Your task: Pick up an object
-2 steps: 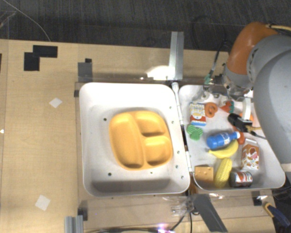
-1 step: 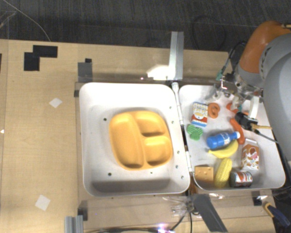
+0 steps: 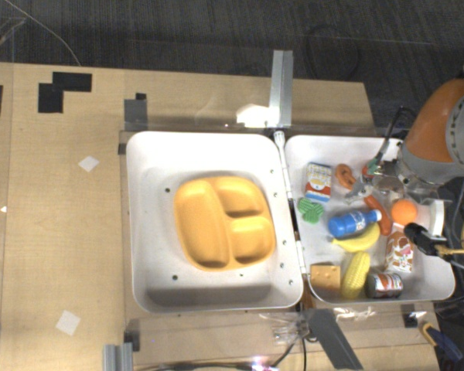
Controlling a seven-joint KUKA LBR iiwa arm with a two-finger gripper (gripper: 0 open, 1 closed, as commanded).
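My arm: reaches in from the right, its orange band above the far right corner of the right bin (image 3: 448, 284).
My gripper (image 3: 383, 178): low over the far right part of the right bin, beside the orange ring; I cannot tell whether it is released or clenched, and I see nothing held in it.
Where the things are: all the loose items lie crowded in the right bin; the left bin (image 3: 151, 207) carries one yellow divided tray (image 3: 224, 221).
Count, right bin: one small carton (image 3: 319, 180), one orange ring (image 3: 345, 177), one green toy (image 3: 312, 210), one blue bottle (image 3: 353, 222), one banana (image 3: 357, 241), one orange ball (image 3: 404, 212), one corn cob (image 3: 356, 274), one tan block (image 3: 325, 275), one can (image 3: 386, 284), one printed pouch (image 3: 400, 255).
Best candidate: the orange ball, nearest my gripper, I judge.
How it will handle: likely light, rigid, smooth plastic; round, so it may roll or squirt out of a shallow pinch.
Where to take hold: across its widest middle, coming straight down.
Risk: the neighbours sit close by, so a closing gripper may nudge them.
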